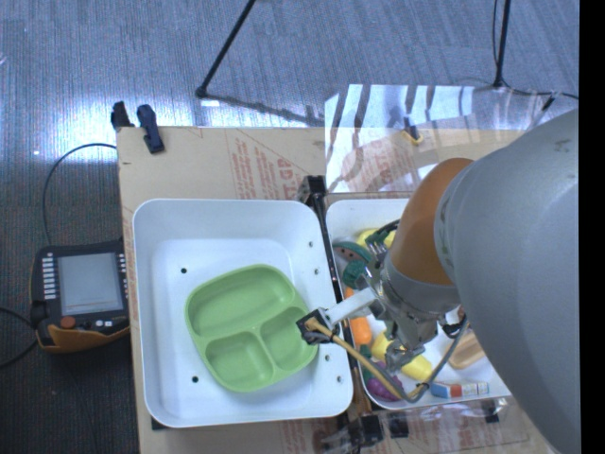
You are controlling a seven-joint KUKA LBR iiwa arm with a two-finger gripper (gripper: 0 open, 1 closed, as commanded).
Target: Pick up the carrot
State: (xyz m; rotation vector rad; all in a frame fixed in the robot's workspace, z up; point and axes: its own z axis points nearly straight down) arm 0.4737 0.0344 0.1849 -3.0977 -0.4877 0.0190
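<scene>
Camera view: the small orange plastic carrot [360,330] lies just left of the pincer [405,353], whose grip state I cannot tell; likely light, stiff, slippery, best gripped mid-body.

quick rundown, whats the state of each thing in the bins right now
green tray: lying flat in the left bin, compartments bare
carrot: lying in the right bin, not lifted
end effector: low over the right bin's toys
handheld controller: on the floor left of the bench, screen lit

Bulky grey arm [515,253] with an orange band [425,220] and, seemingly, a yellow cable [364,356].
</scene>
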